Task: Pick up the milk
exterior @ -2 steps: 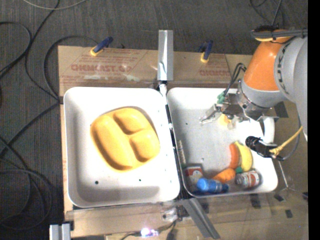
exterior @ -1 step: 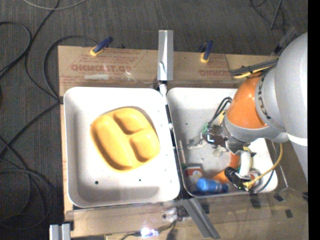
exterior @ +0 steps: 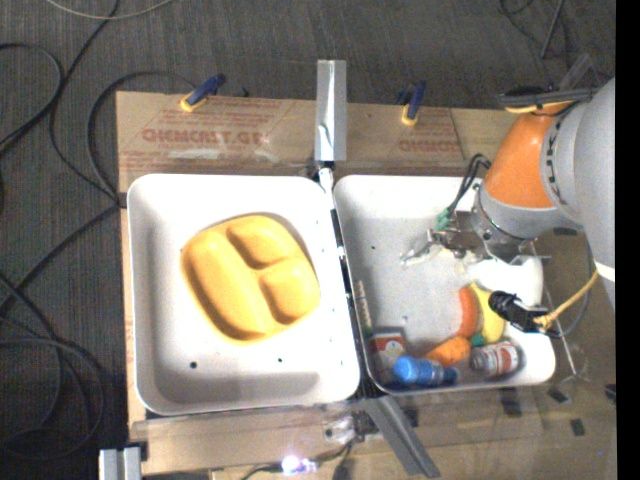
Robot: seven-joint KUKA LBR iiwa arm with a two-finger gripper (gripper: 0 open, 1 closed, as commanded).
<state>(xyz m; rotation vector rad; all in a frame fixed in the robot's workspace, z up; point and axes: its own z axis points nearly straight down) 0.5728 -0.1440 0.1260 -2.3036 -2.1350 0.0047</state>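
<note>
The cardboard sheet point(exterior: 215, 136) under the bins bears faint red lettering, unreadable.

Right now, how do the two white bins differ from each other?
The left bin holds one big thing, a yellow divided tray lying near its middle. The right bin holds several small things crowded along its near edge, among them a blue bottle, a small can and an orange carrot-like piece. The gripper hangs over the right bin, not the left bin. Both bins are shallow, white, and sit side by side.
</note>
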